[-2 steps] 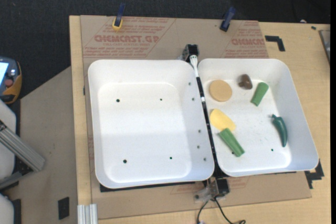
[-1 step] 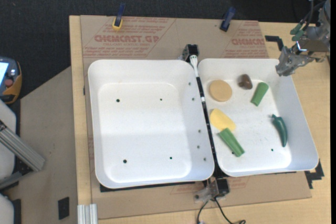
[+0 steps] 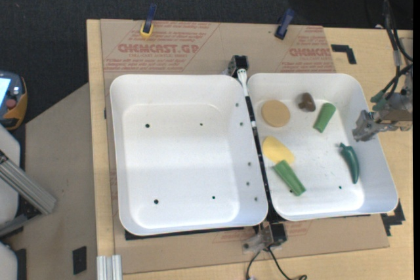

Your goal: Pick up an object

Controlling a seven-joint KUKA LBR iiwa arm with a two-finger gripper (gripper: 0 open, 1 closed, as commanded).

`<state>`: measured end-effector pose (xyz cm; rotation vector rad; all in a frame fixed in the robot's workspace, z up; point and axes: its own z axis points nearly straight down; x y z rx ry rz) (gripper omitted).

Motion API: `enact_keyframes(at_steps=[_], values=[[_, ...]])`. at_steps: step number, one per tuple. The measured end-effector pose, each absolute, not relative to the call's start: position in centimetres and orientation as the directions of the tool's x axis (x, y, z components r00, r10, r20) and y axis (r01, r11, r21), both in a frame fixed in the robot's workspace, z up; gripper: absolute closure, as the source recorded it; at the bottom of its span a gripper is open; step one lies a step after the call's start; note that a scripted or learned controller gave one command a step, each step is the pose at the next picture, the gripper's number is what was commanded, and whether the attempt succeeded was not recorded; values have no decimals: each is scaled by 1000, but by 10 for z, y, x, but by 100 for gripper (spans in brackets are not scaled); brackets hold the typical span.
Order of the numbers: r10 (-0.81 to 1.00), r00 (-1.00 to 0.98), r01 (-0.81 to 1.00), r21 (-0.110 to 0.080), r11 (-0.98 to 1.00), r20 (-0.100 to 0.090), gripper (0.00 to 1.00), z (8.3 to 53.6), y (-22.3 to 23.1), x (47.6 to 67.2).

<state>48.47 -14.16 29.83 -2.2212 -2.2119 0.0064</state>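
Observation:
The right bin [image 3: 374, 197] holds several objects: a tan round disc [image 3: 275, 113], a small brown lump [image 3: 306, 101], a light green cylinder [image 3: 324, 117], a yellow piece [image 3: 278, 151], a green stick [image 3: 289, 178] just below it, and a dark green pepper [image 3: 350, 160]. My gripper [image 3: 365, 127] sits low over the bin's right rim, right of the cylinder and just above the pepper. Nothing shows held in it.
The left bin [image 3: 131, 206] lies beside the right one, joined along a black hinge strip [image 3: 252, 134]. Both rest on a cardboard sheet [image 3: 197, 42] held by two clamps at the back. Cables [image 3: 394, 56] hang at the far right.

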Motion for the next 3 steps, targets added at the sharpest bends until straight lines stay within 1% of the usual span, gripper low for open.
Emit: enact_keyframes(at_steps=[1,2,3], values=[[1000,-10,1000,7,10,1,100,299,-67,590],[1000,-6,1000,-2,6,2,100,330,-4,527],[1000,3,1000,-5,-3,1,100,306,-35,477]])
